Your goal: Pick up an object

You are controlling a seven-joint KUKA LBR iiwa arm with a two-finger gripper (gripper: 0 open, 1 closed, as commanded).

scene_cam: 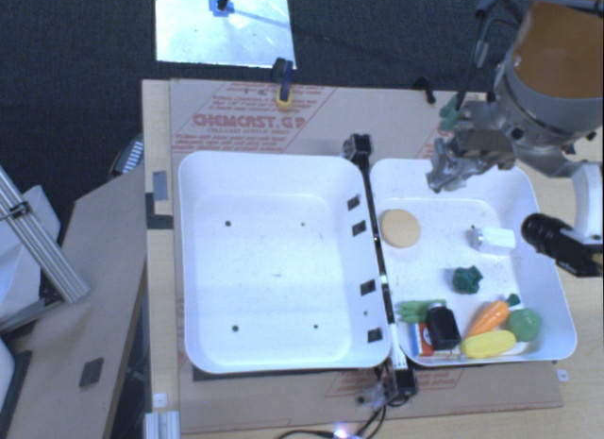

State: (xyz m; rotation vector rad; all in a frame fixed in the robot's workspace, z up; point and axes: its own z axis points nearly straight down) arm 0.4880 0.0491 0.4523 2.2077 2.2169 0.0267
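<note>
Currently jaws [444, 180] hover over right bin [552, 267] back rim, state unclear; tan disc [400, 228] sits just below-left, likely nearest target, nothing grasped yet.

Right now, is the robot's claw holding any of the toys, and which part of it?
Nothing shows between the claw. It hangs over the back of the right bin, apart from the round tan disc below it.

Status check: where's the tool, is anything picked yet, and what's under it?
Tool over right bin's far edge, carrying nothing visible. Round tan disc nearest, loose on bin floor. Other items clustered at near corner, nothing blocking the disc.
</note>
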